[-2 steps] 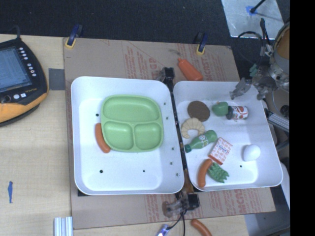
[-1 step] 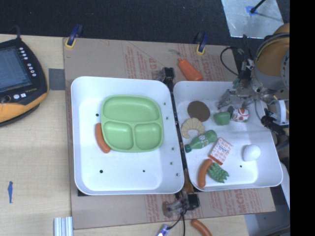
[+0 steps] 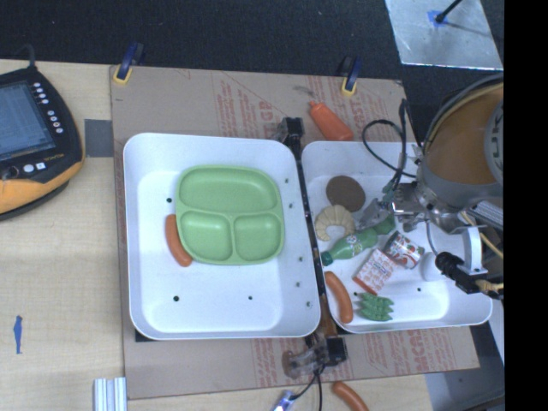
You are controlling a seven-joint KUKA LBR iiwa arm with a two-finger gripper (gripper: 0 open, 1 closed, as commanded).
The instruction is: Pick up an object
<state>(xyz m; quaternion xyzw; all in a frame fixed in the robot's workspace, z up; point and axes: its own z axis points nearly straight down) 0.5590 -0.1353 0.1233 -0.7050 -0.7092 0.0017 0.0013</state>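
The grey arm (image 3: 467, 157) reaches in from 3 o'clock, its orange-banded bulk hanging over the right bin (image 3: 445, 311). The gripper (image 3: 383, 217) points toward 9 o'clock, low over the clutter in that bin, its tip just above the green bottle (image 3: 347, 247); whether it is grasping anything I cannot tell, since the metal parts blur into the objects.

In the right bin, a brown disc (image 3: 345, 192) lies at 12 o'clock, a cream pastry (image 3: 332, 222) just below it, the green bottle at centre, and a red-and-white packet (image 3: 374, 271) toward 5 o'clock of the bottle. An orange sausage (image 3: 339, 297) and a green leafy toy (image 3: 375, 307) sit at 6 o'clock.

The left bin (image 3: 154, 306) holds a green divided plate (image 3: 229, 215) with another orange sausage (image 3: 177, 241) touching its 8 o'clock edge. Both bins rest on cardboard (image 3: 214, 101) clipped to a wooden bench (image 3: 51, 289). A control pendant (image 3: 34, 144) lies at 9 o'clock, and an orange carrot-like piece (image 3: 330, 122) lies on the cardboard at 12 o'clock of the right bin.
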